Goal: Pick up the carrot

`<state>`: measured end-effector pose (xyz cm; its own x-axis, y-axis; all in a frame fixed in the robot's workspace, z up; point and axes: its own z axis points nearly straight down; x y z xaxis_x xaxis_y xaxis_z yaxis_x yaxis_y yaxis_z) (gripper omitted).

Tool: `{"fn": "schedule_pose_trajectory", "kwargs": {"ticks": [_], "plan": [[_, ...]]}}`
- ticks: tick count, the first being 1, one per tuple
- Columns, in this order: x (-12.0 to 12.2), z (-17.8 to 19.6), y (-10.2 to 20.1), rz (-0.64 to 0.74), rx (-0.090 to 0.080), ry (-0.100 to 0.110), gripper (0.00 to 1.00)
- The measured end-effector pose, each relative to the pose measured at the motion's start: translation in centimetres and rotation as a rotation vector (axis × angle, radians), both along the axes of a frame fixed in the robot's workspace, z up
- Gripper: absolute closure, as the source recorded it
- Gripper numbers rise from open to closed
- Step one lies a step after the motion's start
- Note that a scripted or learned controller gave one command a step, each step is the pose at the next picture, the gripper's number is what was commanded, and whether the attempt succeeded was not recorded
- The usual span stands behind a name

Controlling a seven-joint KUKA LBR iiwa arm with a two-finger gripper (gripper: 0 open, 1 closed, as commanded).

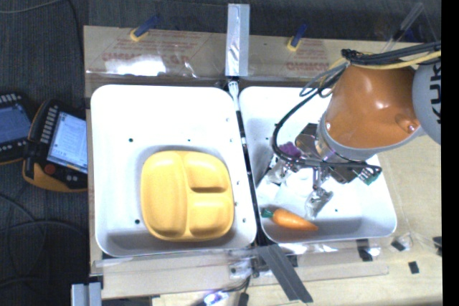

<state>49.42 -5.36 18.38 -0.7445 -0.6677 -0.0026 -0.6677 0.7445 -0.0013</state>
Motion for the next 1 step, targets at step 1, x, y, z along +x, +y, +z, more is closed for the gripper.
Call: {"fn": "schedule_pose_trajectory", "kwargs": {"ticks": [1], "plan": [[0.53,-6.56,-7.78,-0.244,0.000,0.003,0.00]]}}
